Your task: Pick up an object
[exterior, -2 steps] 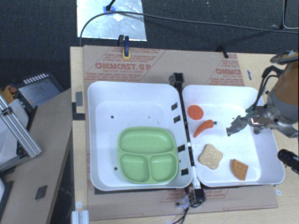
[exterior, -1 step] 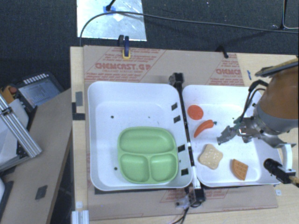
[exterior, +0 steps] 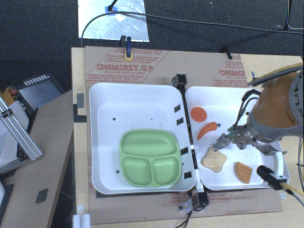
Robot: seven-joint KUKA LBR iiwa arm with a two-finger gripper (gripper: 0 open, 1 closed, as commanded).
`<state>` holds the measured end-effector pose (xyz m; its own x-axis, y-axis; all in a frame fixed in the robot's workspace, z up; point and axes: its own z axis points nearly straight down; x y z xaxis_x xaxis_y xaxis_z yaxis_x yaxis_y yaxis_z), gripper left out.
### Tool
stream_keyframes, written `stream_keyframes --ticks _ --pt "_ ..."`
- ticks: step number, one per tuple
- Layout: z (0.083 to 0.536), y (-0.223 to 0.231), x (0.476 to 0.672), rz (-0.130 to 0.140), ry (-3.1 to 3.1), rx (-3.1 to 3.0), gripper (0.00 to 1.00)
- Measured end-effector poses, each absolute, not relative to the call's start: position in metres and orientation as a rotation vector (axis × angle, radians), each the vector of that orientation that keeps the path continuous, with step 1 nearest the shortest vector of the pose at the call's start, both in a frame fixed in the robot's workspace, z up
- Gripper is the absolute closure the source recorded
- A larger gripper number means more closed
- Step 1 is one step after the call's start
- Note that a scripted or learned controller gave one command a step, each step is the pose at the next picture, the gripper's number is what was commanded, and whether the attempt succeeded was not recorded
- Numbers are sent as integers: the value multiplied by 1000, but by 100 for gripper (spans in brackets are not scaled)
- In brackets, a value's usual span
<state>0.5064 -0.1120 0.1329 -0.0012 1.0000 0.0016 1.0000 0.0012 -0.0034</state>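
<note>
Claw (exterior: 219, 143) low in the right bin (exterior: 223, 95), just above the pale bread piece (exterior: 214, 160), its grip impossible to judge, red chili pepper (exterior: 206, 129) just beside, waffle piece (exterior: 243, 172) nearby.

Worktop (exterior: 79, 141): light wooden surface, sitting under the whole arrangement, showing bare along its left edge.
Cardboard sheet (exterior: 156, 65): brown with red lettering, lying flat on the worktop and extending beyond the bins at the far and near sides.
Left bin (exterior: 102, 127): shallow and white, resting on the cardboard sheet.
Right bin (exterior: 216, 94): shallow and white, resting on the cardboard sheet, sitting just beside the left bin.
Black clips (exterior: 179, 109): lining the seam where the two bins are meeting.
Yellow clamp (exterior: 128, 49): gripping the far edge of the cardboard sheet.
</note>
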Motion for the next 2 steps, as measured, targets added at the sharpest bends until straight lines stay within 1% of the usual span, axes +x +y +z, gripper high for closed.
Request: stream_keyframes --ticks 1,2 --pt "85 -112 508 -5 -2221 -2221 0" --pt "99 -111 511 -13 -2227 -2222 100"
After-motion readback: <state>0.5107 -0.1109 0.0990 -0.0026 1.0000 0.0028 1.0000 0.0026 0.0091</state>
